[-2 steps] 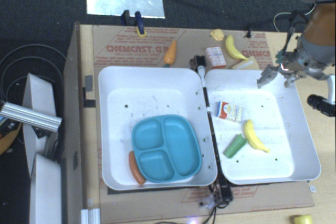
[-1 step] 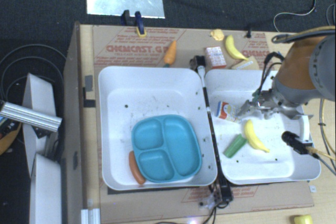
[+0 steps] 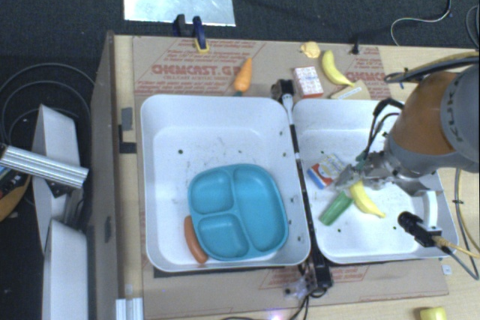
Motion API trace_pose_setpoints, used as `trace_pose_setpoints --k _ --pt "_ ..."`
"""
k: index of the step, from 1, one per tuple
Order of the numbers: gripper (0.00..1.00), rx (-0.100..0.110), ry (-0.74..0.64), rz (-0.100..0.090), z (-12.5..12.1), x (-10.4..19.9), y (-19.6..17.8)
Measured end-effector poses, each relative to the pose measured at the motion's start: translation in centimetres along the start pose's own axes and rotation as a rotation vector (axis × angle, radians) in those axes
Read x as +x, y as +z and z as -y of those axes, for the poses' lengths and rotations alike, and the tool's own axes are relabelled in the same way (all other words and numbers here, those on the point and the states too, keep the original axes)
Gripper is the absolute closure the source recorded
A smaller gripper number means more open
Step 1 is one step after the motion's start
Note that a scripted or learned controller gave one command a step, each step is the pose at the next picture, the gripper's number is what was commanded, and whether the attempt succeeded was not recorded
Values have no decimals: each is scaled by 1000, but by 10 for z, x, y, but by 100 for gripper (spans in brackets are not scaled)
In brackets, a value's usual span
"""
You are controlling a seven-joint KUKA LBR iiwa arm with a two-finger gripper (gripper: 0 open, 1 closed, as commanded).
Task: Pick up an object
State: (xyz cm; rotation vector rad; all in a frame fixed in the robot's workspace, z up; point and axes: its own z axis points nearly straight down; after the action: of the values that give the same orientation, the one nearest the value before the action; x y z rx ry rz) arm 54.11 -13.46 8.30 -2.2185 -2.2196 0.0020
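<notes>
While the arm (image 3: 439,124) reaches in over the right bin (image 3: 330,120), the gripper (image 3: 358,174) hangs low near that bin's middle, and whether its jaws are released or clenched cannot be told, since the wrist blocks them. Just below the jaws lies a yellow banana (image 3: 367,200), touching or nearly touching a green pickle (image 3: 335,208) that slants away to its left. Left of the jaws, close by, sits a small red and white packet (image 3: 324,173), near the wall shared with the left bin (image 3: 161,161). Beyond the jaws, toward the far rim, the floor of the right bin lies bare. Across the shared wall, well apart from the jaws, a blue divided plate (image 3: 237,211) fills much of the left bin, with an orange sausage (image 3: 195,240) squeezed against its near-left edge
</notes>
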Motion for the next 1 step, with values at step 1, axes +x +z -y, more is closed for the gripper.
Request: trace_pose_setpoints --k 1 --pt "100 -6 -1 1 -3 -1 -12"
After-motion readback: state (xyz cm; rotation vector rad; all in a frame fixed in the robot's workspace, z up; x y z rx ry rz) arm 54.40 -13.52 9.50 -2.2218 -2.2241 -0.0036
